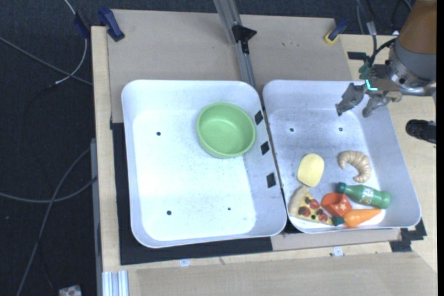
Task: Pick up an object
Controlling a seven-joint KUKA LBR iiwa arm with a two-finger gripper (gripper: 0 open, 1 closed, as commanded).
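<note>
I see a tan bench [180,45] on dark carpet [48,114], with cables [41,90] trailing across and blue clamps [109,23] at the corners

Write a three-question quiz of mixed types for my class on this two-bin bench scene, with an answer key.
1. True or false: the green bowl sits in the left bin.
2. Multiple choice: which item lies nearest the right bin's front edge? A) croissant B) carrot C) yellow lemon-like piece
3. Short answer: is anything held between the fingers of the pincer?

Key
1. True.
2. B; the carrot lies beside the pizza slice, in front of the green bottle.
3. No; the fingers are spread over bare bin floor near the right bin's back, with nothing between them.
</note>
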